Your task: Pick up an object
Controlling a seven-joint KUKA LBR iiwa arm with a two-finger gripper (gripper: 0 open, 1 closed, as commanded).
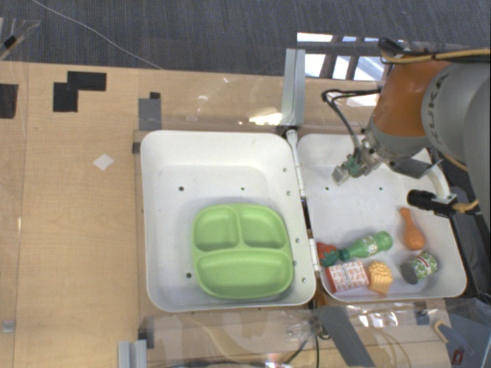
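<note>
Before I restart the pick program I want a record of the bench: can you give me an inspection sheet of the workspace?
Surface: wooden bench bearing two white bins side by side.
Job's things: right bin holds a green bottle, orange toy, small can, red-and-white packet and yellow item, crowded along its near edge.
Clutter: left bin holds a green divided tray.
Grippers: gripper over the right bin's far part, apart from the objects; jaws too small to judge.
Cables: black cable looping beside the wrist; thin wire across the floor.
Surroundings: dark carpet; black markers on the bench.
</note>
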